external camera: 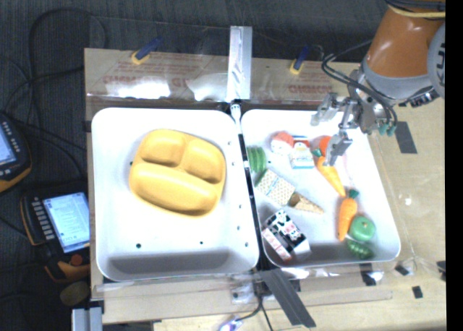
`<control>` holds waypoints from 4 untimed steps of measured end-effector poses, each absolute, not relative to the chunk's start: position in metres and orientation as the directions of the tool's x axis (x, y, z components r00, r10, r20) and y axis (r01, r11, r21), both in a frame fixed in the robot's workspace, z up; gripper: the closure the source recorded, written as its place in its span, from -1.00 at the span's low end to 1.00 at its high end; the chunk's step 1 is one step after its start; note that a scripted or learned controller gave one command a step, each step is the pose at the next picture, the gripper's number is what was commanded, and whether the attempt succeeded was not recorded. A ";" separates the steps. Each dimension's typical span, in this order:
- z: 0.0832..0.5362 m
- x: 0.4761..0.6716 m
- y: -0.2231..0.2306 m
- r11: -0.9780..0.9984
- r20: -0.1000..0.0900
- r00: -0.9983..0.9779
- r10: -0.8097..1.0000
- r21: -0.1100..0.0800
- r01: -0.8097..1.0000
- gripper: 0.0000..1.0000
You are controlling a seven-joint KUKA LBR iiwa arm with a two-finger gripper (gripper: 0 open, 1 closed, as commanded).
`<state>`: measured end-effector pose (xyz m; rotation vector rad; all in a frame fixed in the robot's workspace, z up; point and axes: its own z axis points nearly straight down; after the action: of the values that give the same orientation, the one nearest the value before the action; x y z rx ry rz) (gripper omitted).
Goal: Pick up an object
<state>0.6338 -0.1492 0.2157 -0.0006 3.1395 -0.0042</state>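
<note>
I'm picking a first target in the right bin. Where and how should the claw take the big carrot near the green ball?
Grip the carrot across its orange middle, coming straight down from above. It lies flat, roughly along the bin's length, so the claw should close across its narrow width. The green ball crowds its lower end, so I'd stay toward the upper half.

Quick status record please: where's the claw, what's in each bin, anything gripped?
claw: over the right bin's upper part, near a carrot
grip: nothing seen between the fingers
left bin: yellow divided tray
right bin: second carrot, green ball, cow-print carton, small mixed toys
task: pick not yet done
</note>
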 end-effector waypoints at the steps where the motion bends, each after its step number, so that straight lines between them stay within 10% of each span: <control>1: 0.095 0.579 -0.163 0.996 -0.002 -0.996 -0.090 -0.002 -0.090 -1.00; 2: 0.091 0.515 -0.186 0.998 -0.016 -0.998 0.062 -0.002 0.062 -1.00; 3: 0.090 0.528 -0.189 0.997 -0.009 -0.997 0.081 -0.001 0.081 -1.00; 4: 0.091 0.491 -0.201 0.989 -0.019 -0.989 0.145 -0.002 0.145 -1.00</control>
<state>0.4909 -0.2007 0.0910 0.2274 3.1147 -0.0046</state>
